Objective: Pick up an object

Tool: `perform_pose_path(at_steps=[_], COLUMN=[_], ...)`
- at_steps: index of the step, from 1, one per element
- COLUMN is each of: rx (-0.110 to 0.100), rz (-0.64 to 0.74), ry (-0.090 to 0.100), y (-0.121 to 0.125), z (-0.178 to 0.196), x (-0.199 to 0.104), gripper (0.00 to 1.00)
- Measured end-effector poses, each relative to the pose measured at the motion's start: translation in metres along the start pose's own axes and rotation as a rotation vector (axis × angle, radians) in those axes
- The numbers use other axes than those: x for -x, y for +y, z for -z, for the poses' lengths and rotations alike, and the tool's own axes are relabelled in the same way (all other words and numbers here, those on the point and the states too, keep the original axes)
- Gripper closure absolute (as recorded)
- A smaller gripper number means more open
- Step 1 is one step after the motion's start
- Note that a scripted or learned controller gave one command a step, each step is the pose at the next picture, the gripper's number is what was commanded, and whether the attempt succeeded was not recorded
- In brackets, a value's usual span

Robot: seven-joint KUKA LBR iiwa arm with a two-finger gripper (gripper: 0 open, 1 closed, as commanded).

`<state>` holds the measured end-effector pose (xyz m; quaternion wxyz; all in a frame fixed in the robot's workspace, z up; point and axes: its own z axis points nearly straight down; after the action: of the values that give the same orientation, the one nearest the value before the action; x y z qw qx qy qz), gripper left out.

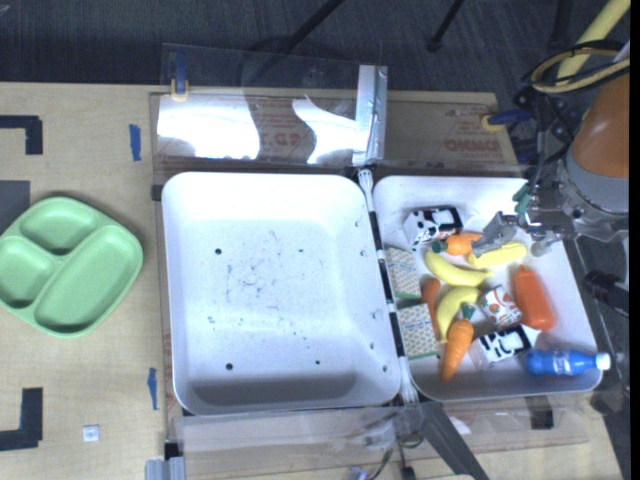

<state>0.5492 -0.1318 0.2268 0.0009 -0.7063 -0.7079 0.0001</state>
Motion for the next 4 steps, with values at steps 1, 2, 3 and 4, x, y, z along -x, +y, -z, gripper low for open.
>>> perform_pose_path(at_steps=[1, 2, 3, 4], rx=[0.008, 0.021, 0.008, 0.011], rz=[0.039, 0.070, 0.147, 0.145], ry=[0.003, 0.002, 0.000, -0.004], y=[-0.026, -0.027, -0.045, -0.044], z=[-0.112, -0.133, -0.140, -0.129], x=[0.039, 0.029, 0.025, 0.027], gripper=[0.00, 0.00, 0.00, 1.00])
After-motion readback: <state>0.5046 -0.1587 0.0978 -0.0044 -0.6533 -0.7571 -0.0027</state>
